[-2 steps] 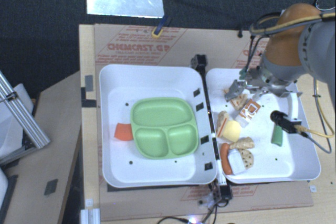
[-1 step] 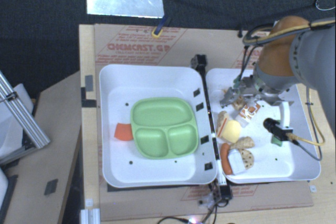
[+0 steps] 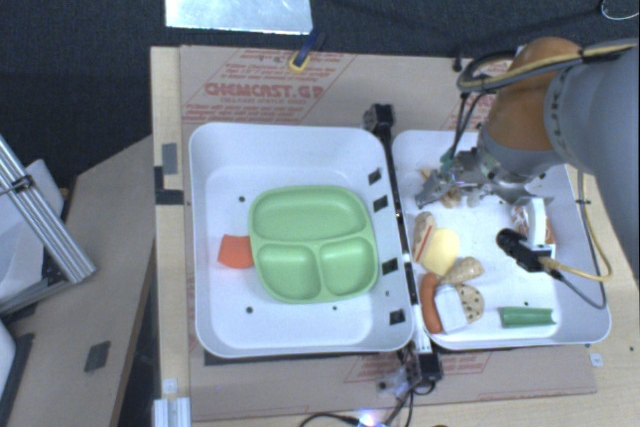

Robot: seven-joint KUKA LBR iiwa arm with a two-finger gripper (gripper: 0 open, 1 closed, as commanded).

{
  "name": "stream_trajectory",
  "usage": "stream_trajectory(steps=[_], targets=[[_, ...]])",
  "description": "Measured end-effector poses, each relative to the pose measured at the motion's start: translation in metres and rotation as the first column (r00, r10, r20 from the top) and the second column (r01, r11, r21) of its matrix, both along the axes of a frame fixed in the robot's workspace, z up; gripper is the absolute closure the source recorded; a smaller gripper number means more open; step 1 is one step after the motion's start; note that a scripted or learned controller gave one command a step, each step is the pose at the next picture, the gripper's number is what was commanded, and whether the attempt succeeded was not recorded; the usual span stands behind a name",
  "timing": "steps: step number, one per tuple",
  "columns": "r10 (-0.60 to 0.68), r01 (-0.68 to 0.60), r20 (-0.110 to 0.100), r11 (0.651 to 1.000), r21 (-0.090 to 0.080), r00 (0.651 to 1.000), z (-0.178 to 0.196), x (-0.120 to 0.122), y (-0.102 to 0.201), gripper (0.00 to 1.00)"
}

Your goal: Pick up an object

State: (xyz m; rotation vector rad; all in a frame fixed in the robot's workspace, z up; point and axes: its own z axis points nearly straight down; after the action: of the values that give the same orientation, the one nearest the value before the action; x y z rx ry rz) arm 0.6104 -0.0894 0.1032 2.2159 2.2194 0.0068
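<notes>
My gripper [image 3: 438,185] reaches down into the upper left part of the right bin [image 3: 580,315], its grey arm and orange band coming in from the right. Just below it lies a pile of toy food: a red-and-cream piece [image 3: 424,233], a yellow piece [image 3: 440,250], a tan bread-like piece [image 3: 464,270], an orange sausage [image 3: 429,302] and a slice [image 3: 466,301]. A green stick [image 3: 526,316] lies near the bin's front right. A white-and-red item [image 3: 531,220] sits under the arm. Small tan pieces [image 3: 452,198] lie right by the gripper's tip.
The left bin [image 3: 215,175] bears a green divided plate [image 3: 312,243] and an orange piece [image 3: 236,251] beside it on the left. A black part on a yellow cable [image 3: 522,250] hangs over the right bin. The divider with black clips [image 3: 392,215] runs between the bins.
</notes>
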Motion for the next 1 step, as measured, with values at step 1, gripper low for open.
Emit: stream_trajectory(steps=[1], targets=[[-0.001,0.001,-0.002,1.000,0.000,1.000,0.0086,-0.0004,-0.0004,1.00]])
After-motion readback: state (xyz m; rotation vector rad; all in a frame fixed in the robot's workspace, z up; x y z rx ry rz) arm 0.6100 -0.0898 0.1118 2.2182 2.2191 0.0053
